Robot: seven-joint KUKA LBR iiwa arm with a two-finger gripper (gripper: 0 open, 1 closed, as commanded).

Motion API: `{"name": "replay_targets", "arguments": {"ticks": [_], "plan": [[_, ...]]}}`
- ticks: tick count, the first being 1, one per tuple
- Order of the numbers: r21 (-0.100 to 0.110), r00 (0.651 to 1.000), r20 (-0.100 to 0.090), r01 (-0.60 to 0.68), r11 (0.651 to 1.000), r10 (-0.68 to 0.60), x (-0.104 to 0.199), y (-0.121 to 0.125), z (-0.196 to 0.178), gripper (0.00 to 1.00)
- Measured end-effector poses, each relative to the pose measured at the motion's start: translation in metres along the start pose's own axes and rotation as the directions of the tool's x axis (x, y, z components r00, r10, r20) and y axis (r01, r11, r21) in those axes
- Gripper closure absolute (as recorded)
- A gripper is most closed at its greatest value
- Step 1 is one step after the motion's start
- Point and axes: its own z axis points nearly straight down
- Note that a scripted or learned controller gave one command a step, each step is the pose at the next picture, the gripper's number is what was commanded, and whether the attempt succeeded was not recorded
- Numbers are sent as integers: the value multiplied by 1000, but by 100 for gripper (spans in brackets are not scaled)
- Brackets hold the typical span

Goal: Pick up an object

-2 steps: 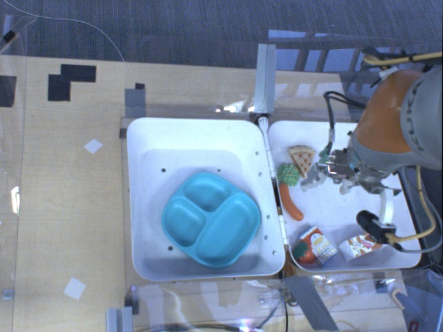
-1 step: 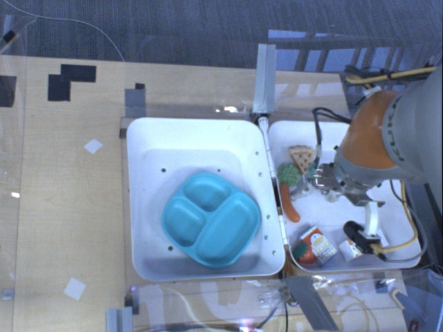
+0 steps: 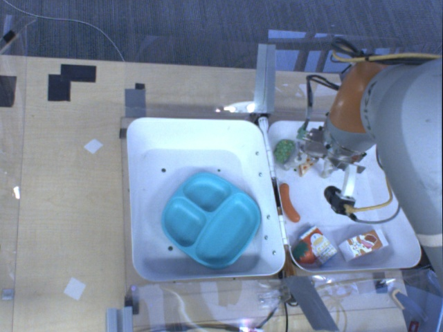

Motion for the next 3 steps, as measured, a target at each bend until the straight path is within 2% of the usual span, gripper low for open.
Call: {"name": "replay_targets", "arguments": {"ticks": [1, 2, 3], "plan": [[6, 899, 3, -439, 899, 439, 12, -70, -98, 0], [6, 936, 4, -352, 936, 352, -2, 14, -71, 0], [4, 996, 1, -90, 996, 90, -5, 43, -59, 0]]}}
